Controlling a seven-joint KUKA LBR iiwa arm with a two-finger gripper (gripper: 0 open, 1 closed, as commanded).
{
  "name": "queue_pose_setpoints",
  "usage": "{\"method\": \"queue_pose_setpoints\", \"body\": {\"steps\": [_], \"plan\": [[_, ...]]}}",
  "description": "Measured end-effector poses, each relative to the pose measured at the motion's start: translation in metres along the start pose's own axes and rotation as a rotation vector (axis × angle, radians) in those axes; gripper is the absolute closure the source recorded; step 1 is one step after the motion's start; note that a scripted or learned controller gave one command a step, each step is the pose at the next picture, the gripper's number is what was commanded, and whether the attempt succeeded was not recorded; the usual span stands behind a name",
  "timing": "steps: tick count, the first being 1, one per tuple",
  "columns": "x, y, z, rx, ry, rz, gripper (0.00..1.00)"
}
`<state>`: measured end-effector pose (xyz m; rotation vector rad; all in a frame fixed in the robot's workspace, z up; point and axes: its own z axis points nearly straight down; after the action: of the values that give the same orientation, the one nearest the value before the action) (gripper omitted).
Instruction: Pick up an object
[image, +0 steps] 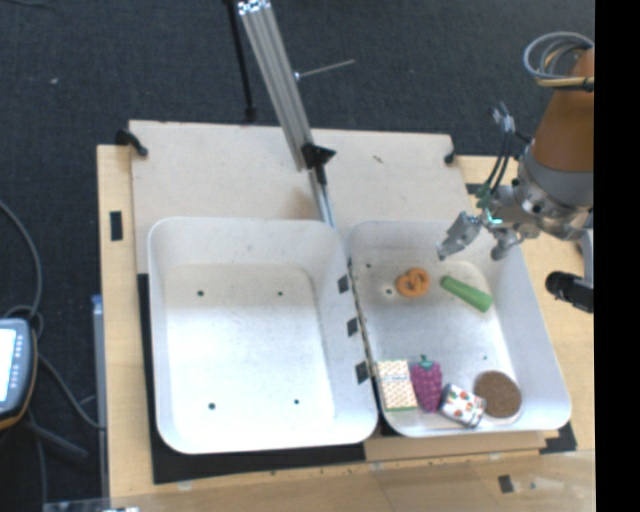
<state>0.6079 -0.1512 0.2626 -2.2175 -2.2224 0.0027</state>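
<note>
The gripper (478, 238) hangs above the far right corner of the right bin (530, 330), and its jaws are apart with nothing between them. I think this is a position before a grasp, because the arm (562, 140) reaches in from the right side and the nearest things lie just under and left of it.

All the things that could be picked are in the right bin. A green stick (466, 292) lies just near of the gripper, a little tilted, and an orange ring-shaped piece (411, 283) lies to the left of it, apart from it. These two have free space around them, so I judge them the easier targets.

At the near edge of the same bin four things are crowded together: a pale patterned box (396, 384), a purple fruit-like piece (426, 385) touching it, a small red and white box (460, 404), and a brown disc (497, 393). They sit close to each other and to the bin wall, so the jaws could have little room there.

The left bin (170, 300) has only some dark dots on its floor. A metal post (285, 95) rises at a slant from the far side of the bench (220, 165), between the two bins, well left of the gripper.
</note>
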Motion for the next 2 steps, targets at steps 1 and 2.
{"method": "queue_pose_setpoints", "body": {"steps": [1, 2], "plan": [[0.0, 0.001, -0.003, -0.004, -0.001, -0.001, 0.0], [0.0, 0.009, 0.055, 0.001, -0.002, 0.002, 0.0]]}}
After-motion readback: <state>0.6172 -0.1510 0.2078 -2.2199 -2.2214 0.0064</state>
